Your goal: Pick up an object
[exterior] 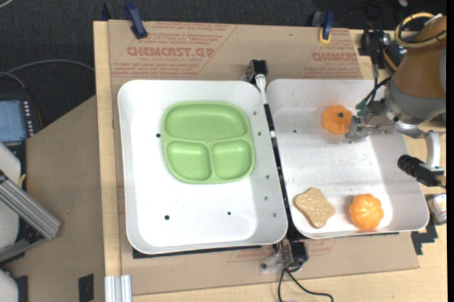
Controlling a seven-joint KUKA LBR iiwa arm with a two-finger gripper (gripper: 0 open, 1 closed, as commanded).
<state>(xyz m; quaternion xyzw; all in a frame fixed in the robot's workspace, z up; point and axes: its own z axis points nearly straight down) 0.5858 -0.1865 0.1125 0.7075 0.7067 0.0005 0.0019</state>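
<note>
Cardboard-topped surface (213, 45) carries two shallow white bins set edge to edge. Left bin (142, 187) holds a pale green divided plate (208, 142) lying flat near its middle, with bare floor around it. Right bin (312, 91) holds the graspable things: an orange fruit (336, 119) toward the far side, a second orange fruit (366, 212) and a tan cracker-shaped piece (314, 207) near the front rim, just beside each other. Grey arm (418, 74) reaches in from the right, low over the right bin, and its gripper (355, 129) sits at the far orange's right side, probably lining up a grasp. Whether the fingers are apart or together cannot be told. Open floor lies between the far orange and the front pair.
</note>
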